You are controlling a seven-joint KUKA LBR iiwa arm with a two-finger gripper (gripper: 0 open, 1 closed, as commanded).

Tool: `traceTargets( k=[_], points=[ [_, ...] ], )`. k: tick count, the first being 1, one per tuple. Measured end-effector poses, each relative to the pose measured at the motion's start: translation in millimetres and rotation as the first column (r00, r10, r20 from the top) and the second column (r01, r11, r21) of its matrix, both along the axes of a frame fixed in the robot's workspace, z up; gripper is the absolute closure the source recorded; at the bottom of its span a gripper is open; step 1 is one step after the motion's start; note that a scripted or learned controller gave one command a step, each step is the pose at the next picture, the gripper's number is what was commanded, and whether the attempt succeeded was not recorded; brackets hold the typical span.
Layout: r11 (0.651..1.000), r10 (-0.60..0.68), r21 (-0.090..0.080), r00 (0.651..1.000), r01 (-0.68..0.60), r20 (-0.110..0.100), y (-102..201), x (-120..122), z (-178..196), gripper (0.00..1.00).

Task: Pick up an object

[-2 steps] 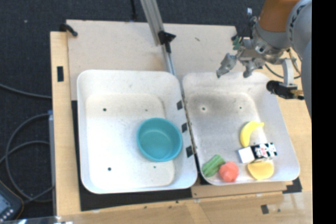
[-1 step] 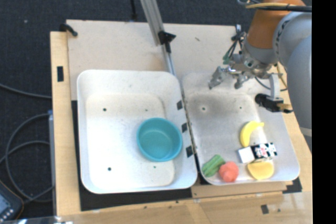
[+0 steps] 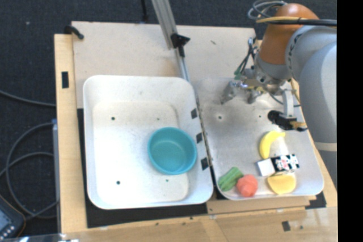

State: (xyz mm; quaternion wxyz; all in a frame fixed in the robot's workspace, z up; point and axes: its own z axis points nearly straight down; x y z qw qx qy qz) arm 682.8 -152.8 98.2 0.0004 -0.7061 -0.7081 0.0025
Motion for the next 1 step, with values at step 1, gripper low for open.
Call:
traceTargets(
  k=[1],
  points=[
    [1.000,0.001,-0.003,1.000,-0.001,0.009,-1.1,2.4,15.5,1.00]
  ],
)
